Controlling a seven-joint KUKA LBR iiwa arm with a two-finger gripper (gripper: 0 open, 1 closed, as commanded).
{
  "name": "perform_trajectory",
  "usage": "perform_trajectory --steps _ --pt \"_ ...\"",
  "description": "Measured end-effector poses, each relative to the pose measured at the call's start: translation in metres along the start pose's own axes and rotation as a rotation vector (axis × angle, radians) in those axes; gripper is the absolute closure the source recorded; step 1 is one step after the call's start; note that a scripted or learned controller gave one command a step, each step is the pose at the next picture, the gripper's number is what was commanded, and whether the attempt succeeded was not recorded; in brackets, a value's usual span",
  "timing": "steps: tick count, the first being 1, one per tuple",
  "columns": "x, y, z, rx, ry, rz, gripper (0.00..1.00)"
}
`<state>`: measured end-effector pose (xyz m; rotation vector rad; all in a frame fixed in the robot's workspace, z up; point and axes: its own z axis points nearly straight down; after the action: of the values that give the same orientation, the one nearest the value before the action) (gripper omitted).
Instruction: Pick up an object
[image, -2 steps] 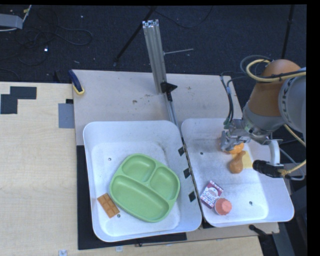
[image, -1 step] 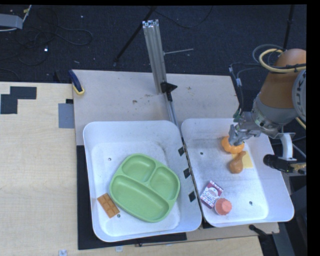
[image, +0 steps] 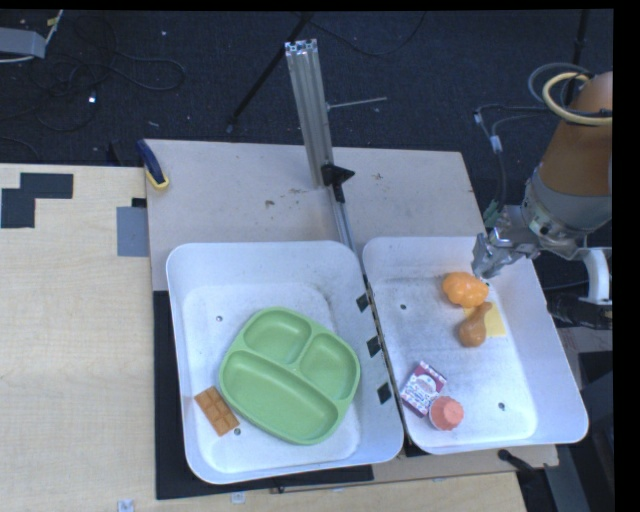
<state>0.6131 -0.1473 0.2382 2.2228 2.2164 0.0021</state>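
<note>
Jaws (image: 487, 262) over one orange (image: 465, 289), two bins (image: 190, 300)

Plate (image: 290, 377) in left bin (image: 190, 270) — gripper (image: 487, 262) over right bin (image: 560, 400).

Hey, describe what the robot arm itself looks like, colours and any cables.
The arm is a thick rounded tube with an orange band above a grey wrist. A pale yellowish cable loops at its top, and thin dark cables run alongside. The gripper at its end is small, grey and metallic.
</note>
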Motion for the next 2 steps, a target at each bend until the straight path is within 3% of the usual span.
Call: perform_trajectory --steps 1,2 --pt "-0.001 0.001 -0.052 -0.001 0.0 -0.004 1.0" --pt "0.049 -0.012 -0.047 0.006 0.003 -0.008 1.0"
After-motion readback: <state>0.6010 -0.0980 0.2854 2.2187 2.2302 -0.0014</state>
